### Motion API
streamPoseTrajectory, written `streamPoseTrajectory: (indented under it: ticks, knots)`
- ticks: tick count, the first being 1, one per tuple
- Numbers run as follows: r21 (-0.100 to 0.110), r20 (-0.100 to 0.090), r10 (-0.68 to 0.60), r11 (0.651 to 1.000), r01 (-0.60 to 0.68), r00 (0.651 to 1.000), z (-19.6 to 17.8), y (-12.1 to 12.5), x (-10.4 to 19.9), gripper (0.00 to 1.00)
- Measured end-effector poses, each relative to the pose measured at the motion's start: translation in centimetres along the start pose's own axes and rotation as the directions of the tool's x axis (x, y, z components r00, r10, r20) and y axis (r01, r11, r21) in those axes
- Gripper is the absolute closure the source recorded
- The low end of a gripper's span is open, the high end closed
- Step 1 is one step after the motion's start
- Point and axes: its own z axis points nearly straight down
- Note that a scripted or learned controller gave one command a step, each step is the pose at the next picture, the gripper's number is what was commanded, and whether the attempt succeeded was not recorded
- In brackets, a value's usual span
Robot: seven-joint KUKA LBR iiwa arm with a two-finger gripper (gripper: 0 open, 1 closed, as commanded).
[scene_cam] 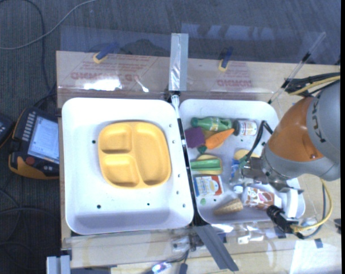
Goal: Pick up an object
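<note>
The right bin [223,106] holds several toy foods. A green bottle [213,123] lies along its far side, with an orange carrot [219,138] and a purple eggplant [194,136] just below. Nearer lie a green-and-yellow sandwich piece [206,164], a red-and-white packet [207,185], an ice cream cone [229,206] and a red printed pouch [258,198]. My gripper [244,174] hangs low over the bin's right half, beside a small blue item [236,170] and a yellow piece [241,153]. The wrist hides what lies under it.
The left bin [81,210] carries a yellow divided plate [133,153]. A metal divider [178,61] stands between the bins at the back. The arm's orange band [295,136] covers the right bin's right side. A teach pendant [35,144] lies off the bench, left.
</note>
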Motion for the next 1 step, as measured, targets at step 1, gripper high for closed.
streamPoseTrajectory:
  ticks: [1]
  knots:
    - [0.0,0.0,0.0,1.0,0.0,1.0,0.0,-0.01,-0.02,0.0]
